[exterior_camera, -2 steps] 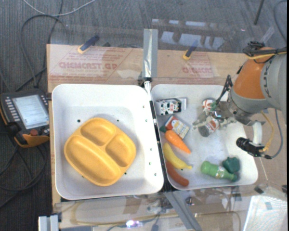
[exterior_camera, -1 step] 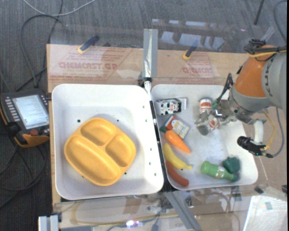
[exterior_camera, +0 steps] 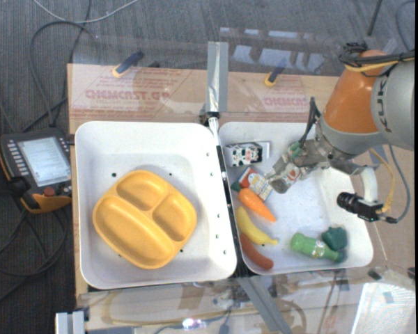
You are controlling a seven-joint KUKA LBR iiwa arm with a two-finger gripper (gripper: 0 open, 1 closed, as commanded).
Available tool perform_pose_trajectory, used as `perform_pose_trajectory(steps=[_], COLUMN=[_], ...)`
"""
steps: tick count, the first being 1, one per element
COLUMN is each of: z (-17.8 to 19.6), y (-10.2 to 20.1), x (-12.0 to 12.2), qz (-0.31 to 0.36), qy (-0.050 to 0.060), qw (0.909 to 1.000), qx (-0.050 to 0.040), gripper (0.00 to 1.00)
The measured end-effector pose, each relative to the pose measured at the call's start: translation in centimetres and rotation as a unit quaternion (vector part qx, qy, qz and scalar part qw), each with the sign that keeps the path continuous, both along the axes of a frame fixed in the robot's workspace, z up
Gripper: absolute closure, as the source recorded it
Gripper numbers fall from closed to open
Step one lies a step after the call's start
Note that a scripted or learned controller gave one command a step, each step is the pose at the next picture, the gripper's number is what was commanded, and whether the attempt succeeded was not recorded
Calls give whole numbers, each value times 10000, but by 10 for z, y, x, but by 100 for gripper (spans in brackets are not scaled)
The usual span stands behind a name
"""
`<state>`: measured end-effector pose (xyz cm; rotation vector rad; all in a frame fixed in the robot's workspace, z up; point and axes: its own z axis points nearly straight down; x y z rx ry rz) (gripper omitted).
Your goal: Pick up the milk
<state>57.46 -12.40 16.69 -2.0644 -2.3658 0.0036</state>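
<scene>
Milk (exterior_camera: 246, 154) (small carton) lies flat at the right bin's (exterior_camera: 348, 256) far-left corner — left of the end effector (exterior_camera: 292, 169), long axis crosswise; grip state indeterminate.

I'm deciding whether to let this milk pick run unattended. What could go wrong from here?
1. The milk carton lies flat against the right bin's back wall, so the fingers may have little room to close around it.
2. The gripper hovers nearer the small carton and carrot; it might grab or knock those instead.
3. The toys crowd together by the divider, so one push could shift several.
</scene>
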Motion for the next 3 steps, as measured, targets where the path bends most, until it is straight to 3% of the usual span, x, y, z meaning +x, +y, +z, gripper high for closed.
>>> perform_pose_trajectory(steps=[1,2,3], z=[24,16,6], y=[-7,3,-8], x=[-32,-92,-92], qz=[-910,-1821,-1643], qy=[7,19,19], qw=[9958,9833,9864], qx=[2,4,-8], gripper=[100,100,100])
